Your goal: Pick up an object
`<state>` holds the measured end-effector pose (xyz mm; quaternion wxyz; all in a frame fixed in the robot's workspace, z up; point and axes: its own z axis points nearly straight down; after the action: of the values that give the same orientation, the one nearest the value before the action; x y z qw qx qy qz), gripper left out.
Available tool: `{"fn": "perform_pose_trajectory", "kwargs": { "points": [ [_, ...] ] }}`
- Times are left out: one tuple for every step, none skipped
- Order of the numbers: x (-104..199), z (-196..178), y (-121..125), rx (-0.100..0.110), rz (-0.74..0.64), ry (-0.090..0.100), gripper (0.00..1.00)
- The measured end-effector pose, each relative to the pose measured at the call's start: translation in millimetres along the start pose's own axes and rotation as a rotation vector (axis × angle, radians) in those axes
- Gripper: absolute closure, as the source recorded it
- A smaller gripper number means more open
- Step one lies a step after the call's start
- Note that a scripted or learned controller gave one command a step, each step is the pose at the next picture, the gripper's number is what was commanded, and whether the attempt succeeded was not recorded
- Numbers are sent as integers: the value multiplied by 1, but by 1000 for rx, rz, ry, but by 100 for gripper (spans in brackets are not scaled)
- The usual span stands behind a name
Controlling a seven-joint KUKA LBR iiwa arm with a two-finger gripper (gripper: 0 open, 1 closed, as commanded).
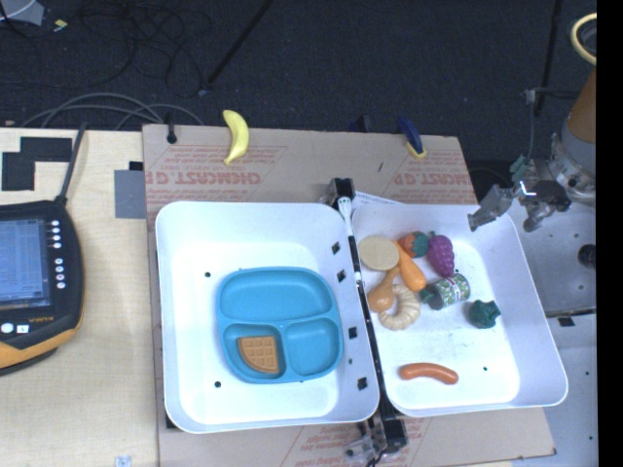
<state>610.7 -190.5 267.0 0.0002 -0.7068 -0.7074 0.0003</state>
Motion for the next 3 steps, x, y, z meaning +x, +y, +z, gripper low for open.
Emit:
{"fn": "perform_pose_trajectory", "kwargs": {
  "points": [
    [-1,-267,-12,-17,-1,-6,0],
    [67,-272,-65,2,-4,2,0],
    [215,-182,-64,12,-15,4,0]
  ]
}}
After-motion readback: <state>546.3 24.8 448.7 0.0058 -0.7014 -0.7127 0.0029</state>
